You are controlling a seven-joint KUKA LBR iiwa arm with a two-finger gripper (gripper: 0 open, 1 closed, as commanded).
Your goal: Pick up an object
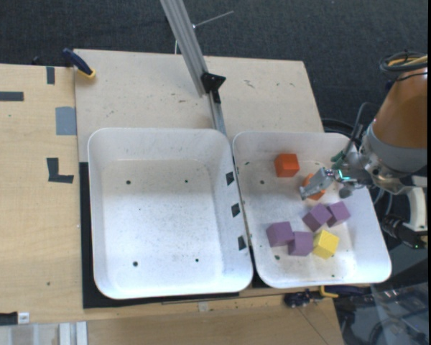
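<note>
Though blurred, hand (pixel 317 184) over blocks (pixel 310 228)

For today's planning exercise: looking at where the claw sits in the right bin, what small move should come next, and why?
Probably lower the claw slightly and shut it. It sits low in the right bin, just right of and below the orange cube, with something small and orange at its tip, above the purple blocks.

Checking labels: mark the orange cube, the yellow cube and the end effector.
orange cube (pixel 287 165), camera view, top face.
yellow cube (pixel 326 244), camera view, top face.
end effector (pixel 314 186), camera view, between its fingertips.
</note>
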